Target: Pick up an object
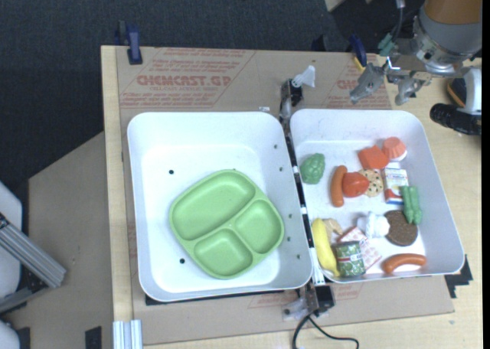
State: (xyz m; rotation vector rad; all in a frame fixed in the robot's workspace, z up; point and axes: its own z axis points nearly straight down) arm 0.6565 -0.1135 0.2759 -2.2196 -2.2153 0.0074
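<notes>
Above the right bin's [436, 187] far rim, my fingers [387, 83] hang spread, pinching nothing; toy food [360, 183] lies below, a green tray [226, 221] left.

Toys crowd the right bin [436, 210], leaving bare floor near its back wall; 1 green tray [226, 223] fills the left bin's [145, 187] middle.

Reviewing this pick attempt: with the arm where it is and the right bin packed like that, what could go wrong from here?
1. The toys in the right bin lie crowded and touching; the tomato sits against the carrot, so a descent may nudge neighbours or catch two.
2. The gripper hangs above the bin's far rim, so coming straight down could strike the wall.
</notes>
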